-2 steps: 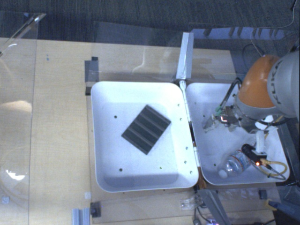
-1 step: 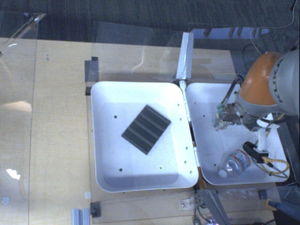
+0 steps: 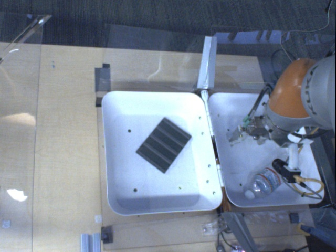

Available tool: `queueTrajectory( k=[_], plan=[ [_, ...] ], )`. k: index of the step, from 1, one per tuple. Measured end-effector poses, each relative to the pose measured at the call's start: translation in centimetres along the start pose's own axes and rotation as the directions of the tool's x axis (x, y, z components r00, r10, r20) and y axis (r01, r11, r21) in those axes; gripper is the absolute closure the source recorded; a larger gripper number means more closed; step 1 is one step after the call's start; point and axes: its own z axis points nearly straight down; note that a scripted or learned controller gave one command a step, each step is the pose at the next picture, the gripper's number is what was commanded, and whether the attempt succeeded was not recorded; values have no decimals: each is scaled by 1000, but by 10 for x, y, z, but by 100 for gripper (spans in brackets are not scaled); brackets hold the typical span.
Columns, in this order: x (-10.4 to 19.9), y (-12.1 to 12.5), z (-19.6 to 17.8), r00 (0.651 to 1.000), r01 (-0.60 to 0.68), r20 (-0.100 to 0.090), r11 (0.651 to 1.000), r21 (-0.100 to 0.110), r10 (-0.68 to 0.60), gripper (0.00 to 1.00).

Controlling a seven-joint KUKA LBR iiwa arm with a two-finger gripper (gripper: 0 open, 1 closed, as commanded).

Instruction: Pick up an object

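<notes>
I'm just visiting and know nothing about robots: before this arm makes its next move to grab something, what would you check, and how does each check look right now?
1. Something to pick in the right bin: ok, a plastic bottle lies near its front.
2. Gripper over that bin: ok.
3. Gripper above the bottle: not ok, it sits further back.
4. Fingers open: cannot tell.
5. Gripper holding nothing: cannot tell.
6. Other target: ok, a dark ridged block lies flat in the left bin.
</notes>
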Motion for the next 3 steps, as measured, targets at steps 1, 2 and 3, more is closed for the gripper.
queueTrajectory(
  k=[1,2,3],
  plan=[
    [22,75,17,999,37,1,999,2,-37,0],
    [-20,41,-59,998,-61,2,998,4,61,0],
    [-52,-35,-75,989,-147,2,989,6,147,0]
  ],
)
